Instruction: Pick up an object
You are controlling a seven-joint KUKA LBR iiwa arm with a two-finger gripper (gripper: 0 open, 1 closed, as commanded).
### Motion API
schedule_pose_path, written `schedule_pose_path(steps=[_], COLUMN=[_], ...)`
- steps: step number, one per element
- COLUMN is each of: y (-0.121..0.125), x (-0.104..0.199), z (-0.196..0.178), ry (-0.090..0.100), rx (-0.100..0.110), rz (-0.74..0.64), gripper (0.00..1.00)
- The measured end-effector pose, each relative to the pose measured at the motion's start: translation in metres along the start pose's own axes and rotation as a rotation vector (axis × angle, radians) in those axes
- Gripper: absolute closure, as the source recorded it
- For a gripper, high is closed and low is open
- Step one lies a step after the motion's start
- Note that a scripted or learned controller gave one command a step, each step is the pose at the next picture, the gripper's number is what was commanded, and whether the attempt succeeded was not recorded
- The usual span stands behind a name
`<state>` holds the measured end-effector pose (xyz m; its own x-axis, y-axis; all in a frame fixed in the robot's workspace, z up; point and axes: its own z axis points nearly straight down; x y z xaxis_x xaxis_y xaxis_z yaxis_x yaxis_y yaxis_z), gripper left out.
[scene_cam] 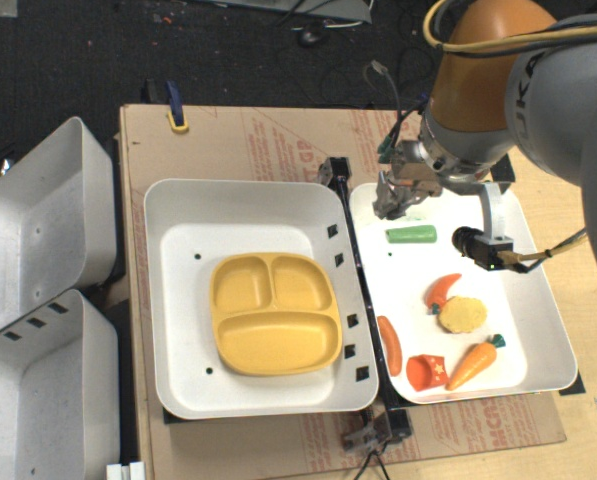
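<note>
The bench (228,133), a brown board, is carrying two shallow white bins side by side. The left bin (178,218) is holding a yellow divided plate (275,314), which is lying flat near its middle. The right bin (538,308) is holding the small food pieces. The grey arm (558,78) with its orange band (483,53) is reaching in from the right and hanging over the far end of the right bin, its gripper (396,200) pointing down just above the bin floor near the far left corner. Nothing is showing between its tips, and whether they are parted or closed cannot be told from this angle. A green stick (411,234) is lying just in front of the gripper, apart from it. Nearer the camera, a yellow round piece (463,315) is touching a red pepper (442,289). An orange carrot (474,362) is lying tilted beside a red chunk (427,370), and a red-orange sausage (389,343) is resting along the left wall
</note>
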<state>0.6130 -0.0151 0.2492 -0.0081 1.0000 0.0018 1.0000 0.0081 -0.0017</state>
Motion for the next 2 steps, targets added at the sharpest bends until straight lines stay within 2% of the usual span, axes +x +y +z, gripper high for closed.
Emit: schedule_pose_path(steps=[2], y=[-0.038], x=[0.099], z=[0.026], ry=[-0.001], rx=[0.003], rz=[0.001], gripper=[1.00])
